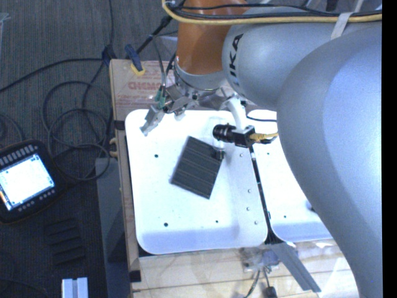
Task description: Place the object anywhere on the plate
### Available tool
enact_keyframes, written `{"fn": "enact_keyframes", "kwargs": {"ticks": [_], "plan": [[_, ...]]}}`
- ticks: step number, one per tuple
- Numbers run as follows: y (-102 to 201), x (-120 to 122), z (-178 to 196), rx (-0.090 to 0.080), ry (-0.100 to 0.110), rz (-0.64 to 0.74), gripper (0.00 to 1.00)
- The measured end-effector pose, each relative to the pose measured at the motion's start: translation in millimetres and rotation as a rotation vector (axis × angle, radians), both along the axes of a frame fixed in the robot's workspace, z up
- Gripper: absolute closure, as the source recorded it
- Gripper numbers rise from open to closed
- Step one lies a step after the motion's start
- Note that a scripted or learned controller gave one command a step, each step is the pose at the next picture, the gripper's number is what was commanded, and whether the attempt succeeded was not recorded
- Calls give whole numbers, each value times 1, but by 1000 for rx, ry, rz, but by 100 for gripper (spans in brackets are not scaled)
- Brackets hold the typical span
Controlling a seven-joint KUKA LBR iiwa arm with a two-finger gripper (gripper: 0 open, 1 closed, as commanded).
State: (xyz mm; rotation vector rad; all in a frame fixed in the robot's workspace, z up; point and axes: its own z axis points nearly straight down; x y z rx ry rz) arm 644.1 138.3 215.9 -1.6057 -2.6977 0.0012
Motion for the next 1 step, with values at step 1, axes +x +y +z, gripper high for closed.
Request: {"fn": "enact_keyframes", "kwargs": {"ticks": [1], "plan": [[72, 19, -83, -1, 1, -35, 0]]}}
